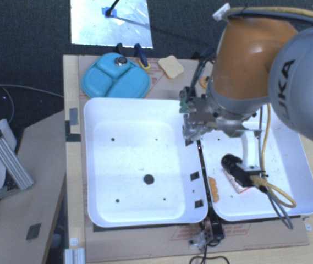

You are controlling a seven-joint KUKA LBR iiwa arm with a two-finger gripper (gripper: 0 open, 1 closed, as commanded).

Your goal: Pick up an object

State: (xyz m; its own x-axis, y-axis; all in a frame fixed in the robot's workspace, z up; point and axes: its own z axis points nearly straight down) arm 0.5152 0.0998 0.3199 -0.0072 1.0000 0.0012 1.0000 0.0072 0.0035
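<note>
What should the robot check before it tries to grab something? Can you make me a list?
1. Something to grab: ok. A small dark round thing lies in the left bin, and an orange piece lies in the right bin.
2. Gripper above a thing: not ok. It hangs over the edge between the bins.
3. Gripper free of a load: cannot tell.
4. Room around the dark round thing: ok.
5. Room around the orange piece: not ok. It lies close to its bin's wall.

Far part of the right bin [301, 175] out of sight under the arm [255, 54].
</note>
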